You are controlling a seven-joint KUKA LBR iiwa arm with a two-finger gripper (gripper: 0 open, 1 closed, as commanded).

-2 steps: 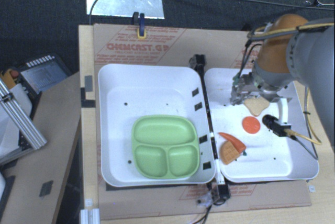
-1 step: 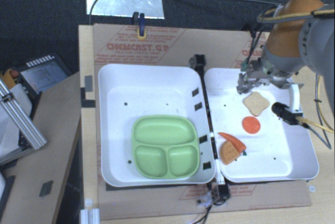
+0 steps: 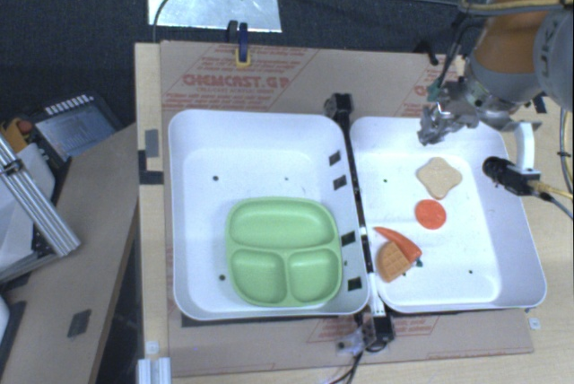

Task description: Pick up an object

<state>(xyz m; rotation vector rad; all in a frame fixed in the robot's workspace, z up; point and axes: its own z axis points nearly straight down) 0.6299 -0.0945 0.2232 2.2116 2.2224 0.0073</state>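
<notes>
Two white bins, a green tray on the left and small food pieces on the right.

We see the green divided tray (image 3: 283, 251) in the left bin (image 3: 193, 149). In the right bin (image 3: 516, 270) lie a waffle piece (image 3: 392, 261) touching an orange wedge (image 3: 397, 240), a red disc (image 3: 430, 214) and a tan bread slice (image 3: 439, 177). The gripper (image 3: 432, 129) hangs near the slice at the bin's far edge, nothing between its tips; we cannot tell its spread.
</notes>
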